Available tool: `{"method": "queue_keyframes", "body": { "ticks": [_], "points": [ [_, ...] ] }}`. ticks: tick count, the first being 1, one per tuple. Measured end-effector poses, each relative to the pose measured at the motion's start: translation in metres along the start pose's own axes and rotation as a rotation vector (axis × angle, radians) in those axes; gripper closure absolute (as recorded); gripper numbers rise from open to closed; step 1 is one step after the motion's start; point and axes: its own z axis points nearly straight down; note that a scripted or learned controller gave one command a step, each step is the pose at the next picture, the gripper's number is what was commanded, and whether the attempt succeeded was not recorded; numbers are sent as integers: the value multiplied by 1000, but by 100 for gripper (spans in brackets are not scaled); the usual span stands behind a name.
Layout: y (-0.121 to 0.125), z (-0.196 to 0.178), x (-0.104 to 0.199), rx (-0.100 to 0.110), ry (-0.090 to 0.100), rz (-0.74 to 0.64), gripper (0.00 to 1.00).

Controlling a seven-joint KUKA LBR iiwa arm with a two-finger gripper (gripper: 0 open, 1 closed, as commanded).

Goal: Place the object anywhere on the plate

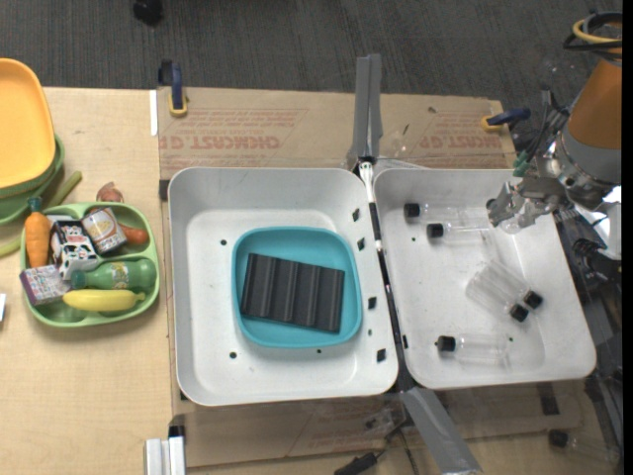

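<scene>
Hand at right bin's upper right edge; open or closed, cannot tell. Clear plastic vials with black caps just below-left. Teal square plate well left, bearing dark ribbed block.

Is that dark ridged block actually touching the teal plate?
Touching. The camera view shows the dark ridged block lying flat inside the teal plate, whose rim shows all around it, in the left bin.

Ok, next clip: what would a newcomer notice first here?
Probably the teal plate in the left bin, with a dark ribbed block lying on it. Next, the clear vials with black caps scattered in the right bin, and the claw at that bin's far right edge.
</scene>
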Motion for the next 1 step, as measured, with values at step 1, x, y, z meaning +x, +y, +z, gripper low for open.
{"method": "queue_keyframes", "body": {
  "ticks": [1],
  "points": [
    [0, 0, 0, 0, 0, 0, 0]
  ]
}}
